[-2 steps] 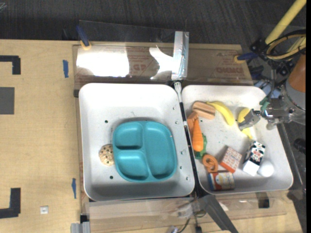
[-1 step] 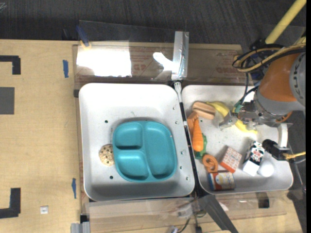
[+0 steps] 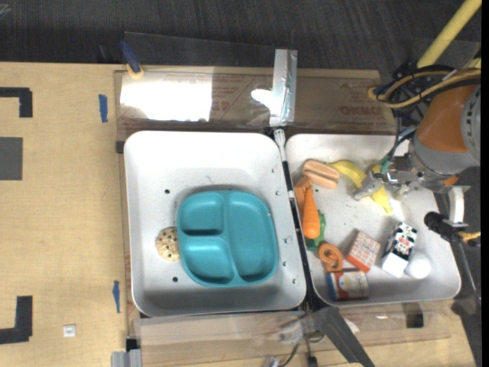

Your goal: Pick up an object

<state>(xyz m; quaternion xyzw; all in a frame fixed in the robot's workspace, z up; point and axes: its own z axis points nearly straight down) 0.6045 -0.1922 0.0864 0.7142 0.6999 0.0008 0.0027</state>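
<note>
**Gripper low over the banana in the right bin**

Some things are hard to see. The arm [image 3: 451, 128] comes in from the right and is cut off by the edge. It is not clear whether the gripper [image 3: 386, 177] is apart, together or clamped on something, because it is small and dark from this far up. A small box [image 3: 364, 249] and a can [image 3: 348, 284] have labels too small to read. The front of the right bin [image 3: 447, 277] is partly covered by a dark bar.

The gripper sits in the back of the right bin. The banana [image 3: 351, 173] lies right by it. One end of the banana reaches under the gripper, and the rest points left toward a hot dog [image 3: 321, 173]. A carrot [image 3: 309, 214] lies near the wall between the 2 bins, well apart from the gripper. A small black and white carton [image 3: 401, 245] stands in front of the gripper, near the right wall.

The left bin [image 3: 145, 205] holds a teal tray [image 3: 227, 237] with 3 parts. A cookie [image 3: 167, 243] lies just beside the tray's left edge. Both bins rest on the desk [image 3: 53, 205].
</note>
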